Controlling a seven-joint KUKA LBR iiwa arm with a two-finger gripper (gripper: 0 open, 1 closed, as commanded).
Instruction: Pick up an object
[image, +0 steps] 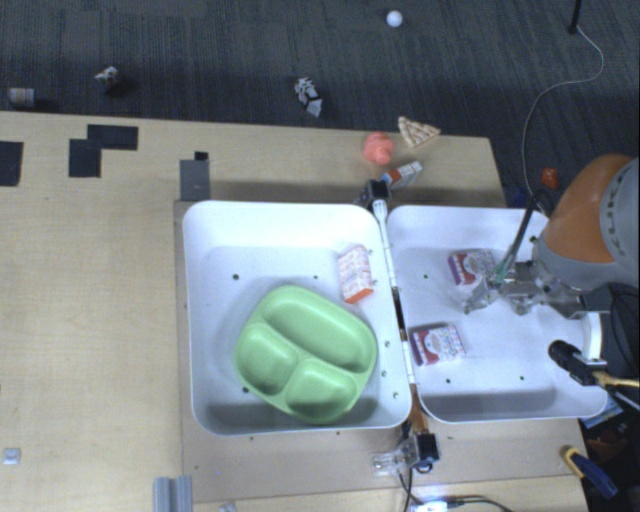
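Overhead, two shallow white bins sit side by side on the wooden tabletop (90, 330). A green divided tray (305, 350) takes up much of the left bin (215, 250), lying toward its near side, and a small orange-and-white packet (354, 273) rests just beyond the tray, close to the wall shared with the right bin (520, 395). On the tabletop past the bins lie a pink ball (378, 148), a wedge-shaped toy slice (418, 131) and a small orange-capped tube (403, 175) near the bins' far corner.

Inside the right bin are two red-and-white packets. One packet (436, 343) lies flat near the bin's middle, toward the shared wall, with bare white floor around it on the near side and to the right. The other, the far packet (468, 267), lies up toward the far wall.

The arm (590, 225) reaches in over the right rim, its orange band above the wrist. The hand (488, 290) hangs over the right bin, just beside the far packet and seemingly touching its right edge; whether its fingers are spread or closed cannot be told, and no packet is clearly seen between them. The middle packet lies near the hand, to its lower left, apart from it.
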